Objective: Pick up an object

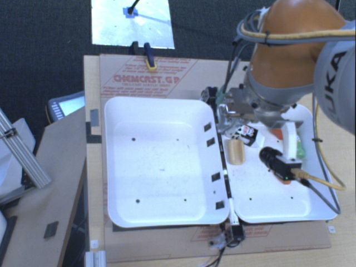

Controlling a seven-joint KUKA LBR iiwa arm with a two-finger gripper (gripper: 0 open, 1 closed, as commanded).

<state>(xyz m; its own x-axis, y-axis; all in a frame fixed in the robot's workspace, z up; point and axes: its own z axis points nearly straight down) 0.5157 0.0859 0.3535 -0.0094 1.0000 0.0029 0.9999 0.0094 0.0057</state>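
Grey-and-orange arm's gripper sits low at the right shallow white bin's back-left corner, its opening impossible to judge. Tan wooden block lies just beside the dividing rim; open floor stretches frontward.

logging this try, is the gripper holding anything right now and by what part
Cannot be told: the gripper is low over the right bin, beside a tan block, and the arm hides its tips.

A yellow-handled clamp grips the cardboard sheet behind the bins.
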